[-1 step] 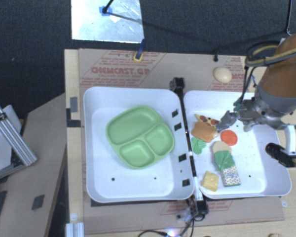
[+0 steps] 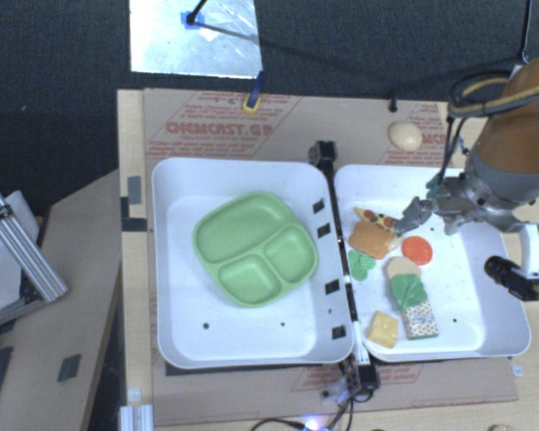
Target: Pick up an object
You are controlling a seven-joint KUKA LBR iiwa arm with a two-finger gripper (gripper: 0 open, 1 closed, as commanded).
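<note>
Your left bin (image 2: pixel 175 330) holds only the green divided plate (image 2: pixel 255 249), so pickable pieces crowd the right bin (image 2: pixel 499 326); the gripper (image 2: pixel 416 212) hangs at its ten o'clock, jaws' state I cannot tell; the toast slice (image 2: pixel 371 239) lies just beside them, at their eight o'clock, untouched.

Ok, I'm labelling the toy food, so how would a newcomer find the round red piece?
Start at the right white bin, the one with the heap of small items. Near the heap's upper right, just below the gripper, lies the red disc. It is the only plain round red thing; its neighbours are a tan toast-like slab and green pieces.
</note>
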